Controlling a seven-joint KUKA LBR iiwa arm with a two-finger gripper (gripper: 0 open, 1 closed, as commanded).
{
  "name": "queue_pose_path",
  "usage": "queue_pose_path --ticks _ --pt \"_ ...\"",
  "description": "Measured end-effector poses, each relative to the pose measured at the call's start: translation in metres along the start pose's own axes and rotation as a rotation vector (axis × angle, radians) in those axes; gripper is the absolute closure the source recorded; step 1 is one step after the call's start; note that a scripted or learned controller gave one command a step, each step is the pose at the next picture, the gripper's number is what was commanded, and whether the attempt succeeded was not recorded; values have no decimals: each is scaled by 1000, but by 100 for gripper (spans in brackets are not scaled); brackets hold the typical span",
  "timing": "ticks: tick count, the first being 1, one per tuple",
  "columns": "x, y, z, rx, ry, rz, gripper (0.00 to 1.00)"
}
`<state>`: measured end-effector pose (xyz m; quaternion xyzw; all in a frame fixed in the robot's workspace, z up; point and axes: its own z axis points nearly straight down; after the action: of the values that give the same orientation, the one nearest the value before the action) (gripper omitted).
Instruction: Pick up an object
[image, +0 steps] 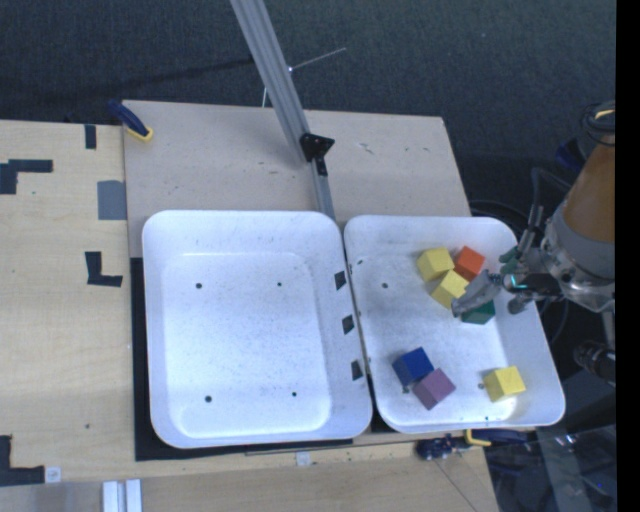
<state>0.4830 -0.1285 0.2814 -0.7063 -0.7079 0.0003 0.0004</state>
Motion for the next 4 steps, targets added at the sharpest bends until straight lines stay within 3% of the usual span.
queue_pose_path --ticks 1,4 --pt "0 0 0 0 0 0 0" --pt "-4 0 136 6 1 1 0"
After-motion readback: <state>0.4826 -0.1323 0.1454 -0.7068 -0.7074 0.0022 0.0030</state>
